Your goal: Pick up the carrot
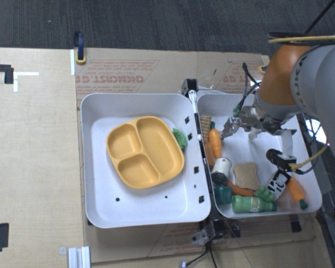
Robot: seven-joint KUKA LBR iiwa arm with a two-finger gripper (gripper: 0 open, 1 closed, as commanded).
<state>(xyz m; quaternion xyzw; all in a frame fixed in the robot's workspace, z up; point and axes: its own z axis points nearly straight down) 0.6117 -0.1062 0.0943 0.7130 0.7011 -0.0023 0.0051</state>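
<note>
The grey arm with its orange band (279, 74) reaches in over the right shallow white bin (234, 102), and its two-finger metal gripper (241, 124) hangs above the upper part of that bin; whether its tips are spread or closed cannot be told from this slanted view, and nothing is seen between them. The orange tapered carrot with a green top (214, 143) lies just left of and slightly below the gripper, lengthwise along the bin's left wall, apart from the gripper. Below the carrot sits a small white cylindrical container with a red label (221, 166), touching or nearly touching the carrot's lower end. Further below the gripper lies a tan square slice of toy bread (246, 175), and past it a green plastic bottle on its side (253, 204) near the bin's bottom edge. A second orange carrot-shaped toy (295, 188) rests to the lower right of the gripper, beside a black-and-white patterned object (277, 181). Well to the left of the gripper, in the left shallow white bin (100, 200), sits a yellow three-compartment plastic plate (144, 151), with a small green leafy toy (180, 138) touching its right rim.
</note>
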